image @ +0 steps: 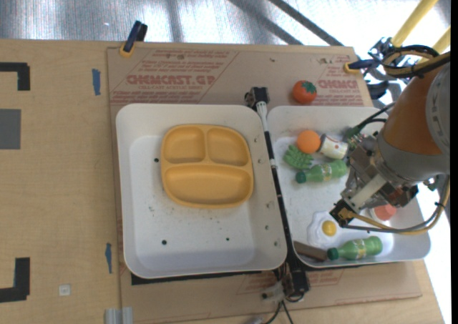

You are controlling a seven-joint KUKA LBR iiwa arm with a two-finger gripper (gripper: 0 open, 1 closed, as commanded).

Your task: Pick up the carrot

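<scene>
The tabletop (57, 194) is brown and has two white bins on it, side by side. The left bin (143, 244) has a yellow plate (207, 164) in it, and the plate has three parts. The right bin (304, 204) has toy food in it. The carrot (305, 147) lies near the top of the right bin: it has a round orange end with a bumpy green leafy part just below and to the left of it. Just beside the orange end is a small white and tan piece (333, 147). Under the carrot lies a green bottle (323, 172) on its side. A toy fried egg (323, 228) sits lower down, and another green bottle (356, 248) lies near the bottom edge of the bin. The big arm (418, 126) comes in from the right. Its hand (345, 212) hangs low over the right bin, just beside the egg and apart from the carrot. I cannot tell how wide it is open, and nothing can be seen in its hold. A small red toy tomato (304, 91) sits on the cardboard above the right bin.
</scene>
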